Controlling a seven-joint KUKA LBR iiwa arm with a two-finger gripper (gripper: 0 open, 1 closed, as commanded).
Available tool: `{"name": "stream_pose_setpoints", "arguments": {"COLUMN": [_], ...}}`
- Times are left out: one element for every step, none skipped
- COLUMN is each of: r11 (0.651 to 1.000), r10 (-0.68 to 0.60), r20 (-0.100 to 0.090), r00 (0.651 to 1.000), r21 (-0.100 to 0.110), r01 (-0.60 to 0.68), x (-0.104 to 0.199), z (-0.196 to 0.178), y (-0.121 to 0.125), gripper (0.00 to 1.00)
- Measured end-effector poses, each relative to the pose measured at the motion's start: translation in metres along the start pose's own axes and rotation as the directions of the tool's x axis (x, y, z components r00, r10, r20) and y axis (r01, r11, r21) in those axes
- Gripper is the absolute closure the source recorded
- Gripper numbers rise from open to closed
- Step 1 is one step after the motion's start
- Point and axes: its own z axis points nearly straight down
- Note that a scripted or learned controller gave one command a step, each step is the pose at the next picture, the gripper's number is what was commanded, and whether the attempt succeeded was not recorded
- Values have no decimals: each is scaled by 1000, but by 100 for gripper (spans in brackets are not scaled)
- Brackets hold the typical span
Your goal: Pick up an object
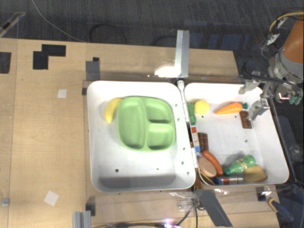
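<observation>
— Where is the gripper (255, 99) at this moment?

— It stands over the upper right corner of the right bin (280, 146), at the end of the grey arm (289, 56) that comes in from the right. The two fingers (260, 107) are spread apart and nothing is between them.

— What is closest to it?

— A toy carrot (229, 109), orange with a small green end, lies just left of the fingers on the bin floor. A small brown block (245, 119) is just below the carrot's green end, near the lower finger but not touching it, as far as I can see.

— And the other objects in that bin?

— A yellow lemon (202, 107) is near the upper left corner, beside a green piece (191, 112) against the left wall. A brown chocolate bar (202, 141) lies lower. At the bottom there is a heap: a sausage (212, 161), a green bottle (240, 166), a tan piece (255, 174).

— The left bin (102, 141)?

— It holds a green divided plate (145, 122) with a banana (111, 109) touching its left edge.
</observation>
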Motion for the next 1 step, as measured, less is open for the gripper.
{"name": "stream_pose_setpoints", "arguments": {"r11": [1000], "r10": [-19], "r20": [-12], "r00": [1000], "r21": [-5], "r01": [19], "x": [-49], "z": [122], "y": [7], "gripper": [0]}}
